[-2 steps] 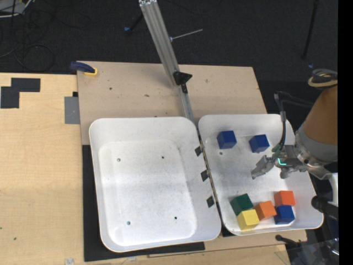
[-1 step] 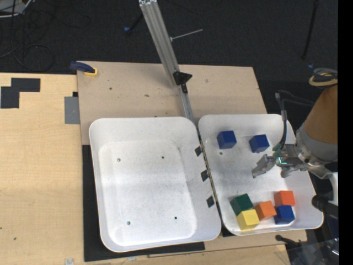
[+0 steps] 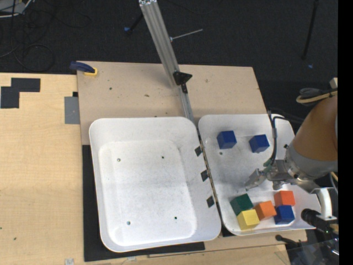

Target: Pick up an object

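The right bin [image 3: 220, 127] holds seven small cubes. Two blue cubes sit toward its far side: one [image 3: 226, 139] nearer the divider between the bins, the other [image 3: 258, 143] further right. At the bin's near edge a cluster lies close together: a green cube [image 3: 241, 203], a yellow cube [image 3: 248, 218] just in front of it, an orange cube [image 3: 266, 208] touching or nearly touching the yellow one, a red-orange cube [image 3: 285, 197] and a third blue cube [image 3: 284, 214] at the right end.

The gripper [image 3: 259, 176] hangs over the middle of the right bin, between the far blue pair and the near cluster, just above the green cube. Its grey fingers look spread a little, with nothing between them, though the blur makes the exact gap hard to read.

The cubes look light, stiff and not fragile, probably foam or painted wood, with flat faces that suit a two-finger pinch. The best hold is across two opposite side faces, squarely. The clustered cubes leave little room for fingers to slip down beside them, so a tilt or a push is a risk there; the two far blue cubes stand apart and offer free sides.
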`<state>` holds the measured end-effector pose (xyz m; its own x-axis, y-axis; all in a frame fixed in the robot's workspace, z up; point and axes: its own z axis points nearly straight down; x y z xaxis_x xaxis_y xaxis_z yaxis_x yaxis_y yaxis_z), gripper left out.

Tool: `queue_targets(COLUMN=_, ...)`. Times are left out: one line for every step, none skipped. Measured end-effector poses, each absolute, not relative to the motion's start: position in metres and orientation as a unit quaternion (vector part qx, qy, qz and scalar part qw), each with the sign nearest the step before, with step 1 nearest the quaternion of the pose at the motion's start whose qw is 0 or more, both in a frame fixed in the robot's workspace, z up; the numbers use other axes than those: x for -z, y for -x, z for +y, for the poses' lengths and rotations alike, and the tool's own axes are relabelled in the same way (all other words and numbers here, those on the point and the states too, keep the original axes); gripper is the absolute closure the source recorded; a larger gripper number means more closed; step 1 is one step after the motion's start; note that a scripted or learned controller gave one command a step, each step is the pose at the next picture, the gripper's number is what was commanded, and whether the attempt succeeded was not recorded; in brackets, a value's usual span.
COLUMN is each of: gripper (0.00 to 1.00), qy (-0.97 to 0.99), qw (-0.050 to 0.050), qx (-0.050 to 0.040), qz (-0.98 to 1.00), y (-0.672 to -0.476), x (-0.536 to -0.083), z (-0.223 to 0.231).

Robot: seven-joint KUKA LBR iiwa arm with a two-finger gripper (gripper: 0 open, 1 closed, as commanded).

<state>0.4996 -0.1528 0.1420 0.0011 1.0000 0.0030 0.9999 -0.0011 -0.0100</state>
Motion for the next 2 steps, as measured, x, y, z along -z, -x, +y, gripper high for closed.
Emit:
queue_targets(gripper=0.0, qy=0.708, qw=0.001, qx=-0.0001, qz=-0.706, y=-0.5, x=-0.091, z=-0.152)
queue_targets(gripper=1.0, qy=0.71, qw=0.002, qx=0.0001, qz=-0.704, y=-0.499, x=-0.102, z=-0.153)
